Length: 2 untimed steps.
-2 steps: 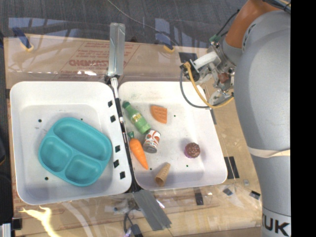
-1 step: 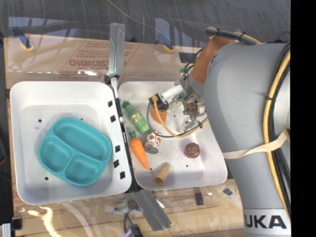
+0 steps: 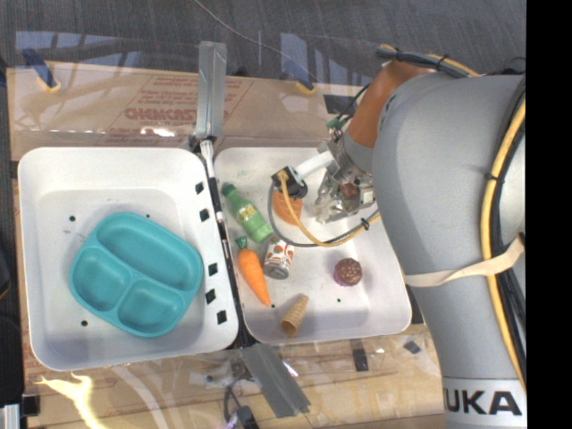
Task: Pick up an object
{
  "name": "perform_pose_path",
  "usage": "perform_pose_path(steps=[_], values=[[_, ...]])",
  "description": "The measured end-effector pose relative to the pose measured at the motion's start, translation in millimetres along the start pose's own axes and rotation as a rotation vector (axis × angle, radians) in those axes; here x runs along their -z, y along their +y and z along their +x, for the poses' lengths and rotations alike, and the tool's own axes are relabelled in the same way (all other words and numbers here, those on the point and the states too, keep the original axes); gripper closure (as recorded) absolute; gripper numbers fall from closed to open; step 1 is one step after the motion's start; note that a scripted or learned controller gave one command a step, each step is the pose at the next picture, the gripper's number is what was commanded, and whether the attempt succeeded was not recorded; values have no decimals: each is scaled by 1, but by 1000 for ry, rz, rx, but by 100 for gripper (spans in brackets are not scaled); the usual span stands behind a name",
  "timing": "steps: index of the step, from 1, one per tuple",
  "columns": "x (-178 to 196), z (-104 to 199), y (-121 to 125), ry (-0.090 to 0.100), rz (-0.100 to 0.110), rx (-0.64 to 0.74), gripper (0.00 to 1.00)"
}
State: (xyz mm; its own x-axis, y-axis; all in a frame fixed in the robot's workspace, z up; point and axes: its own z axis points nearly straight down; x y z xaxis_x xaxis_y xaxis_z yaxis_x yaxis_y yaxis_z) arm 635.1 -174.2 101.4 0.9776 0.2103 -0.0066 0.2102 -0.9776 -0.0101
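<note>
Lower centre of the frame, in the right bin (image 3: pixel 393 304): an ice-cream cone (image 3: pixel 294 314), a carrot (image 3: pixel 255 276) lying with its long axis up-left to down-right, a small printed can (image 3: pixel 280 259) and a dark red ball (image 3: pixel 348 272). Further up, the gripper (image 3: pixel 332 197) hangs just right of an orange object (image 3: pixel 286 207) partly hidden behind it, the nearest candidate; finger spread cannot be determined. A green bottle (image 3: pixel 248 213) lies left of centre, and a teal divided plate (image 3: pixel 135 273) sits in the left bin (image 3: pixel 54 172).

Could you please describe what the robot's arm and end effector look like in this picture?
The arm is bulky, rounded and grey, with an orange band above the wrist and white "UKA" lettering near its base. A yellow cable loops beside the metallic end effector.
</note>
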Motion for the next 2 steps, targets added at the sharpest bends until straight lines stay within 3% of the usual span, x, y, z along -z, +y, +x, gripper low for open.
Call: perform_pose_path(steps=[1, 2], values=[[57, -29, -95, 8, -5, 111, 100], [88, -124, -172, 3, -5, -1, 100]])
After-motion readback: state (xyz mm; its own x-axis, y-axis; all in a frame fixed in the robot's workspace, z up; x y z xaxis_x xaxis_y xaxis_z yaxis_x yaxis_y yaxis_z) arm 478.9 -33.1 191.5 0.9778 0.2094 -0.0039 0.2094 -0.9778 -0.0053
